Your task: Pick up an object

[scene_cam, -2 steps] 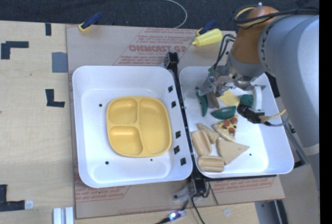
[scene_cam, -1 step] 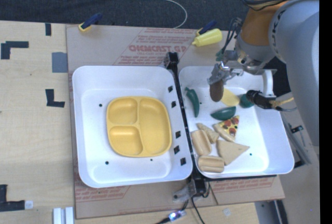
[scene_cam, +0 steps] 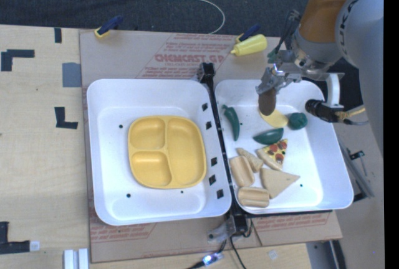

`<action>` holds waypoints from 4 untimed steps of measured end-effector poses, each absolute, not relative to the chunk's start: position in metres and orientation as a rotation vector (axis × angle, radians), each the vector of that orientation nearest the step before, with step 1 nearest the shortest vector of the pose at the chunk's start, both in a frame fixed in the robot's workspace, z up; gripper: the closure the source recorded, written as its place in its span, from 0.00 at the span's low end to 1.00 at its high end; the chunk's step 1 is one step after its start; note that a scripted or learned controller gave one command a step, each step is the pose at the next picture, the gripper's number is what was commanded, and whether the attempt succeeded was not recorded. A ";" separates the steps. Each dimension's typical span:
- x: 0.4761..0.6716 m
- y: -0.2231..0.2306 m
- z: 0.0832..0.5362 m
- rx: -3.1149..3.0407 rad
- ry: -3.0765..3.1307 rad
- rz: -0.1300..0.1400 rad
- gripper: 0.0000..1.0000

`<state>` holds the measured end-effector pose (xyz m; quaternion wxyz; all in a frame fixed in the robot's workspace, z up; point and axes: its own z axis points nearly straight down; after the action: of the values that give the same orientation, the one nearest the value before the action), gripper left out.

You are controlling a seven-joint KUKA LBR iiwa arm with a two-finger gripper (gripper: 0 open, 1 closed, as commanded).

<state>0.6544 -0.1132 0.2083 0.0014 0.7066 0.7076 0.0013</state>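
Gripper [scene_cam: 268, 99] low over right bin [scene_cam: 324, 196], near its back rim, closed on a brown piece [scene_cam: 267, 102] just above a yellow piece [scene_cam: 275, 118]. Green bits and pizza slice [scene_cam: 274, 152] beside and in front; bare floor toward the bin's right edge.
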 end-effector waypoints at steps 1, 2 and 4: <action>0.655 -0.113 0.225 2.219 2.223 0.002 1.00; 0.622 -0.076 0.234 2.219 2.227 -0.001 1.00; 0.548 -0.022 0.221 2.220 2.227 -0.004 1.00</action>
<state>0.5477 -0.0217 0.2210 -0.0015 0.7061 0.7081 -0.0012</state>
